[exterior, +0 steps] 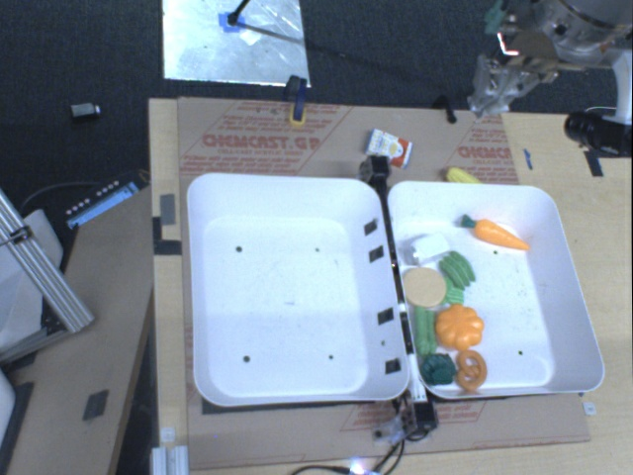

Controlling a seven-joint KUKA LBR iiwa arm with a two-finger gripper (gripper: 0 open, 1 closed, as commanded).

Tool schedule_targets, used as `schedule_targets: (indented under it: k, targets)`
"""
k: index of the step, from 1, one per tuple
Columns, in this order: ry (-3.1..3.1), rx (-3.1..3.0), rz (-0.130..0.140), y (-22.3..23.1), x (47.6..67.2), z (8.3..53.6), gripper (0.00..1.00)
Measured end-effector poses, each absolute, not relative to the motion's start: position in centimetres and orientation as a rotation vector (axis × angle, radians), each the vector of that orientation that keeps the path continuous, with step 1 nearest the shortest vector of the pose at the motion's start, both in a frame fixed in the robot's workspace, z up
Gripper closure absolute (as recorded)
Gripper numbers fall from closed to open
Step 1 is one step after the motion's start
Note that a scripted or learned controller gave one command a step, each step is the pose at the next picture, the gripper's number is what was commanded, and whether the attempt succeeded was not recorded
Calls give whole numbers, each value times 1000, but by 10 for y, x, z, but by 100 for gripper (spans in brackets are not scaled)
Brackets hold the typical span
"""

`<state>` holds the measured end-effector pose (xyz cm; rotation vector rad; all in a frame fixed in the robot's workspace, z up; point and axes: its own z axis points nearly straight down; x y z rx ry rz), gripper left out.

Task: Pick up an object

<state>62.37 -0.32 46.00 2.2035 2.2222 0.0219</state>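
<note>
The right bin [554, 295] holds several toy foods. An orange carrot [497, 233] lies near its back wall. A white block [430, 247], a green ridged vegetable [457, 268] and a tan disc [425, 286] sit along its left side. Nearer the front are an orange pumpkin [459, 326], a green cucumber [423, 330], a dark green piece [438, 368] and a brown pretzel [471, 368]. My gripper [492, 95] hangs high beyond the bin's back edge, over the cardboard, well apart from all of them, and nothing shows in it.
The left bin [287, 285] stands beside the right one. Outside the bins on the cardboard lie a yellow banana [461, 176] and a small white and orange box [389, 146]. A yellow and blue clamp [296, 102] sits at the back edge.
</note>
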Motion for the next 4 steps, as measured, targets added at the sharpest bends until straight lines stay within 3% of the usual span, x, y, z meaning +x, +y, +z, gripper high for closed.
schedule_targets:
  k: [1, 4]
  targets:
    - [2219, 2210, 10, -20, 670, 515, 100]
    - [2226, 2215, 3, 16, 661, 512, 100]
